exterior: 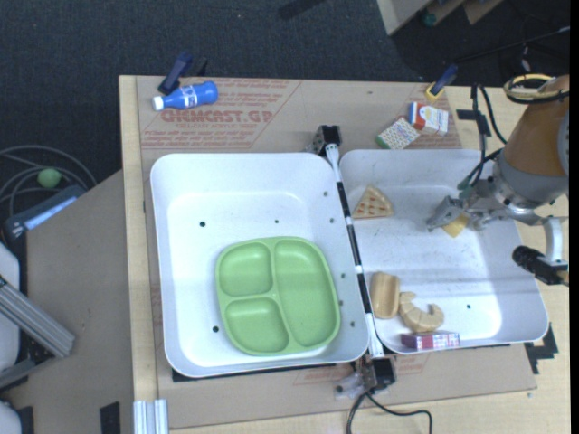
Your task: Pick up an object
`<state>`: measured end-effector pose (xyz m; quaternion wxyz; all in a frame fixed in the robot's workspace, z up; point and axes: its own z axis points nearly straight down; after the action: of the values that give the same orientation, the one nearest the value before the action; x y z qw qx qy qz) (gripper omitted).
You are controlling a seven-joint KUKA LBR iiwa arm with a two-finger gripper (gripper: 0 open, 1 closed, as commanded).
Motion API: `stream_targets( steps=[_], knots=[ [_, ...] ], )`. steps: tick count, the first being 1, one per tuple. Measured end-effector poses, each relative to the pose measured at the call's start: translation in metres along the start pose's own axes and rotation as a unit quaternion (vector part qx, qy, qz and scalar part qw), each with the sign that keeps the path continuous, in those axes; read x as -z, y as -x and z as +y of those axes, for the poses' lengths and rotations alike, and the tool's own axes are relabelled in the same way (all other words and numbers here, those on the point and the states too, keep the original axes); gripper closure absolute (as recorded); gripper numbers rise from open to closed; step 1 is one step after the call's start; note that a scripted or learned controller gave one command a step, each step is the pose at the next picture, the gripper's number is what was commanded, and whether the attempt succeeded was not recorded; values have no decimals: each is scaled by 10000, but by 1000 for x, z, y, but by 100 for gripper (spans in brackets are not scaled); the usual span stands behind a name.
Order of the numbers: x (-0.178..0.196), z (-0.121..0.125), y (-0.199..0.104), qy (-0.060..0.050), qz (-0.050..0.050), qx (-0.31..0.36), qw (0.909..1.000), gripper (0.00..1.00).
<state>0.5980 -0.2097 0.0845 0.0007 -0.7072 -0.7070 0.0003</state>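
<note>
A grey KUKA arm with an orange band reaches in from the right over the right-hand white bin (pixel 507 328), its gripper (pixel 450 217) lowered toward the bin's far right part, where a small yellow object (pixel 455 230) lies just under and touching the fingertips. Whether the grip is open, closed or already clamped on that piece cannot be told from this angle: the metal fingers blur into the object, and nothing is plainly seen between them.

The yellow piece looks like the program's chosen target, judged from how the wrist is tilted down onto it. Other candidates lie apart in the same bin: a waffle-patterned triangle (pixel 372 203) near the far left corner, a tan bread slice (pixel 384 294) and a croissant-shaped piece (pixel 422 315) against the near left side, and a small pink-and-white packet (pixel 431 340) at the near rim.

The left-hand bin (pixel 181 242) holds a green divided plate (pixel 276 295) toward its near right corner. On the bench beyond the bins rest a blue-and-white tube (pixel 185 96) at the far left and small cartons (pixel 414 127) by the far edge of the right-hand bin, well outside the picking area.
</note>
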Motion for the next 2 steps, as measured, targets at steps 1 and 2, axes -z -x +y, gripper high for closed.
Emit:
stream_targets(
  steps=[1, 2],
  knots=[
    [11, 1, 0, 15, -6, -1, 10000, 100],
    [98, 19, -34, 27, -8, 9, 10000, 100]
  ],
)
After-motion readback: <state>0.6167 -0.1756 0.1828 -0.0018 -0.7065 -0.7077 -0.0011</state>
